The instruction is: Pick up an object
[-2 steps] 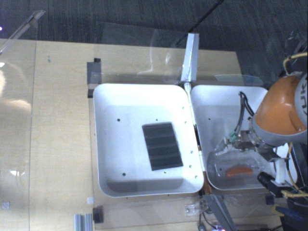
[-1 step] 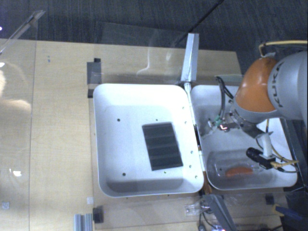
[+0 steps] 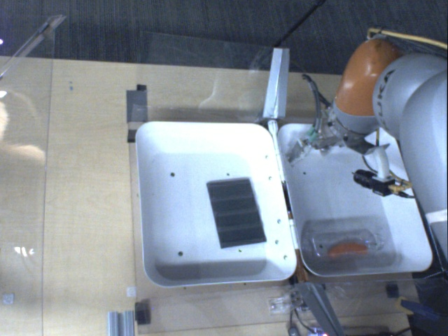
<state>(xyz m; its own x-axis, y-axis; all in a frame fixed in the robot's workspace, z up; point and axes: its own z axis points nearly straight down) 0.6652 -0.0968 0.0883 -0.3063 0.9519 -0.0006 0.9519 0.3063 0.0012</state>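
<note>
Well, here is how it looked.

Bench: a pale wooden bench (image 3: 70, 208) held two white bins side by side.

Floor: dark grey carpet (image 3: 175, 9) lay past the far edge of the bench.

Clear sheet: a see-through sheet (image 3: 28, 152) covered the left part of the bench and threw back bright glare.

Post: a grey metal post (image 3: 276, 82) stood at the far end of the line where the two bins met.

Left bin: the left bin (image 3: 168, 152) held one flat dark pad (image 3: 236, 213) with ridges. The pad lay near the middle, closer to the near right side.

Pad direction: its long side ran from far to near and leaned a little, with the near end further right.

Right bin: the right bin (image 3: 329, 194) held a clear plastic box (image 3: 348, 243) near its front edge. Something orange was inside the box. The box's long side ran left to right.

Arm: the grey arm (image 3: 413, 117) with the orange band came in from the right, over the far part of the right bin.

Gripper: the gripper (image 3: 311, 140) was near the far left corner of the right bin. It was small and blurry, so I could not tell how it was set.

Cut off: the arm ran out of the picture on the right and hid part of the right bin.
</note>
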